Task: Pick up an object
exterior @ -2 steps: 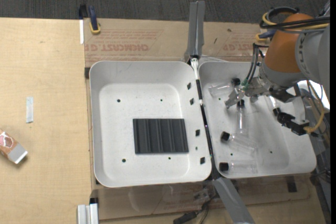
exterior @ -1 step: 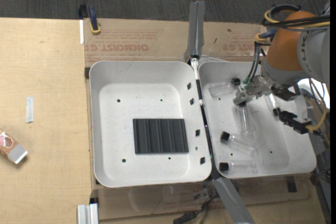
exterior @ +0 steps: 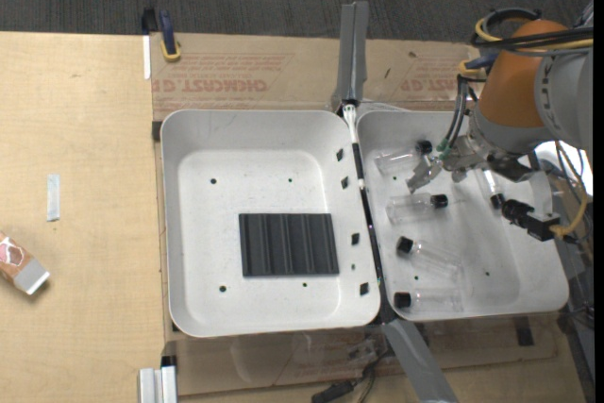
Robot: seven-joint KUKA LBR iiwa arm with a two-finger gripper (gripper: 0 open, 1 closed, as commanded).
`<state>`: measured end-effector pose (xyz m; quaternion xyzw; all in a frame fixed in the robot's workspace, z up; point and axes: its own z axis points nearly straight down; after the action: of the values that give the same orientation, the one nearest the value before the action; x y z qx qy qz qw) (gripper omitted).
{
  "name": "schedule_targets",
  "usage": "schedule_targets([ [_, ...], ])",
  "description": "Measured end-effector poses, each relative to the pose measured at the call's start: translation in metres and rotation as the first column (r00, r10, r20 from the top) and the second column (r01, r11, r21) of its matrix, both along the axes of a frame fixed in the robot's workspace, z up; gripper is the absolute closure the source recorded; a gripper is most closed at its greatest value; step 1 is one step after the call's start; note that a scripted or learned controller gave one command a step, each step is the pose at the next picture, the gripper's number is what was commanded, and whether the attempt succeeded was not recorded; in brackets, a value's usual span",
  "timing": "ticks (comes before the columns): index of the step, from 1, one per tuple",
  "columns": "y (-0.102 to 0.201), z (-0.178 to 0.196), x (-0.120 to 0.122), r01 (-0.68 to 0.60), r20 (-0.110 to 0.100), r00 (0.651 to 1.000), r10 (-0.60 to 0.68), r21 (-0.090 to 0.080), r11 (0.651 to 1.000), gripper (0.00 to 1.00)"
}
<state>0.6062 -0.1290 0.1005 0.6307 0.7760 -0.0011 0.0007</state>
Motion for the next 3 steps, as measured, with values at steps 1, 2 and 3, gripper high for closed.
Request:
schedule_targets([
  [1,0.018,-0.009,0.052,-0.050,-0.001,0.999,0.050,0.001,0.999,0.00],
  [2,0.001,-0.008,0.053,-0.083,0.002,0.997,0.083,0.000,0.997,0.00],
  [3,-0.008,-0.009,-0.017,-0.094,0.000,0.996,0.094,0.002,0.996,0.00],
])
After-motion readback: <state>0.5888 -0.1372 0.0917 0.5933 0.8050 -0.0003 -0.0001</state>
